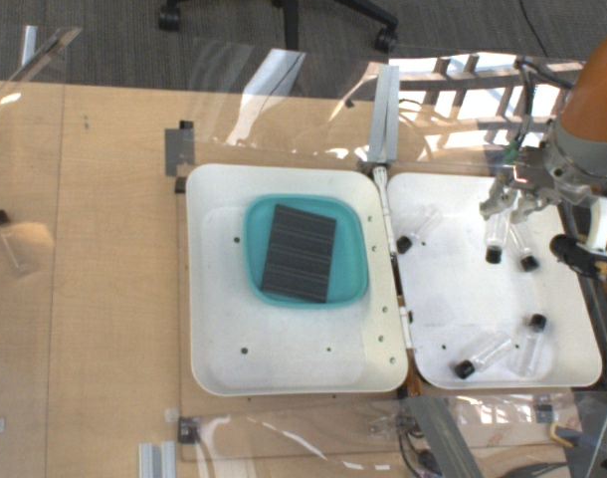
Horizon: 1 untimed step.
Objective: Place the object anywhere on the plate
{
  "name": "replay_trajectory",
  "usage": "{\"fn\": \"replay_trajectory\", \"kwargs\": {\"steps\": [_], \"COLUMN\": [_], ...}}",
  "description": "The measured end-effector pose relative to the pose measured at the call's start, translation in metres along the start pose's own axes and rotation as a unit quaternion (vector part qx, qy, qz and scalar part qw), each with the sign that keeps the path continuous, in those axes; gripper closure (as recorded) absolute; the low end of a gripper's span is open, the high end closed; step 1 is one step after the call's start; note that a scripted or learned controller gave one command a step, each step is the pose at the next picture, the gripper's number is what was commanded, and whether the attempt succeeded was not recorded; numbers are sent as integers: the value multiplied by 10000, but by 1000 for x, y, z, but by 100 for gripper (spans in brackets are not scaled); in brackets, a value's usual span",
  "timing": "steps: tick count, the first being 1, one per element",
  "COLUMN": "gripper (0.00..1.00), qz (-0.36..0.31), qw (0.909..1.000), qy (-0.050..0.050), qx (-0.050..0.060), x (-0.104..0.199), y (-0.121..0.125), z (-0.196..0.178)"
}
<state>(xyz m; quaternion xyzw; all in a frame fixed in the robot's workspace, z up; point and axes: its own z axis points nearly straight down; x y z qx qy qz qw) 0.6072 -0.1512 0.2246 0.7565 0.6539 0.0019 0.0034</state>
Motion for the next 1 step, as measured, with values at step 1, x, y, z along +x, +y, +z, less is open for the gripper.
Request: {"fn": "replay_trajectory", "kwargs": {"steps": [1], "gripper": [0], "qz": [0], "qw": [10000], "qy": [0], "qx": [-1], "x": [0], "y": [0], "z": [0]}}
